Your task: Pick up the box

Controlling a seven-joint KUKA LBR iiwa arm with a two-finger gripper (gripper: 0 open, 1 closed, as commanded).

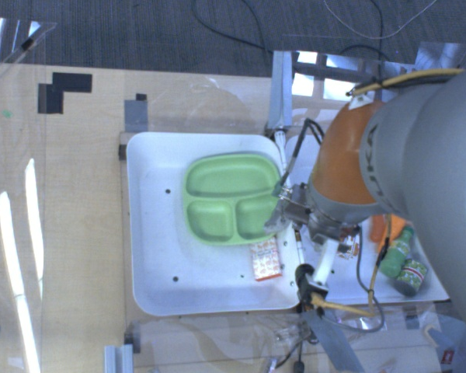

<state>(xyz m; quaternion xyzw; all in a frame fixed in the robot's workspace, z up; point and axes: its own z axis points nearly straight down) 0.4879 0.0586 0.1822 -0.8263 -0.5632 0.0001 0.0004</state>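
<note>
The grey arm (427, 154), with its orange band, is looming largest, reaching in from the right over the seam between the two bins. The box (266, 259), small, red and white, is lying flat in the left bin (151, 239), near its right wall and just beside the lower right corner of the green divided plate (229, 196). The gripper (286, 208) is hanging at the plate's right edge, apart from the box. I cannot tell how far open it is. A green bottle (400, 259) is lying in the right bin (349, 282).
</note>
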